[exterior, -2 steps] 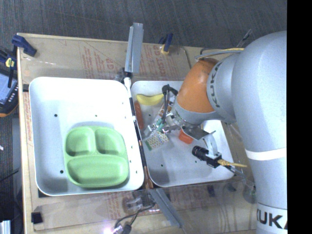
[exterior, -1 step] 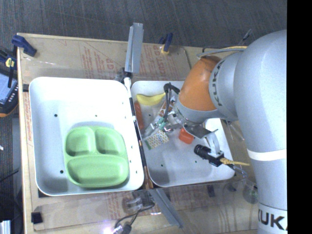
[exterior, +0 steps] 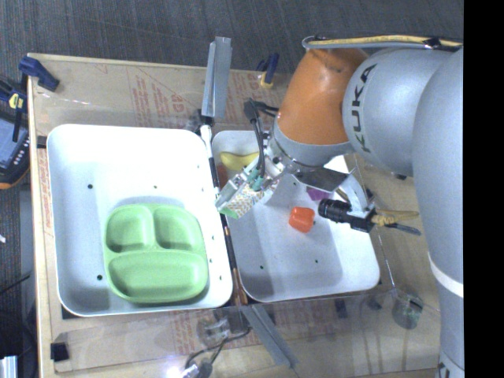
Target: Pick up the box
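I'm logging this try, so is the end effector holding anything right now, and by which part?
It appears to hold the small patterned box by its upper right end, at the end effector, above the bins' shared edge.

Bench, two white bins (side by side)

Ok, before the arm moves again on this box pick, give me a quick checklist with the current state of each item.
1. Gripper over the right bin: ok, near its left wall.
2. Box at the fingertips: ok, a small patterned box sits tilted there.
3. Box firmly clamped: cannot tell, the finger contact is too small to see.
4. Box clear of the divider between bins: not ok, it overlaps the rim.
5. Orange object out of the way: ok, it lies apart on the bin floor.
6. Green tray in the left bin: ok, apart from the gripper.
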`<control>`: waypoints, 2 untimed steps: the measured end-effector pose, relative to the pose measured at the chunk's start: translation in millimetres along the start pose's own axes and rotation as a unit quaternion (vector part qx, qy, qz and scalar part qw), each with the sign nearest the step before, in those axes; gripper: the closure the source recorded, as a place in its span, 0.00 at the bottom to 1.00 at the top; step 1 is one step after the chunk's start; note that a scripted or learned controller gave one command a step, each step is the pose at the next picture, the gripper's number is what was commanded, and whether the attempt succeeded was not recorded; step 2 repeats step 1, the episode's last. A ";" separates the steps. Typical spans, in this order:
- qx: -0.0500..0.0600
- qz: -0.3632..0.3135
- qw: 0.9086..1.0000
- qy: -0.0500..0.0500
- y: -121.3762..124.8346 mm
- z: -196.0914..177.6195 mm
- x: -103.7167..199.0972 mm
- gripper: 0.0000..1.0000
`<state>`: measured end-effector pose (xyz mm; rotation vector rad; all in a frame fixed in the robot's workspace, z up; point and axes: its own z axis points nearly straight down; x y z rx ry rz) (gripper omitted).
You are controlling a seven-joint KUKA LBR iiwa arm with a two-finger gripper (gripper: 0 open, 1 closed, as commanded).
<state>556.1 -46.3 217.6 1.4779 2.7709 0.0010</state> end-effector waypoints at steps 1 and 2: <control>0.001 0.014 1.000 0.000 20.4 0.4 30.3 1.00; 0.001 0.014 1.000 0.000 20.4 0.4 30.3 1.00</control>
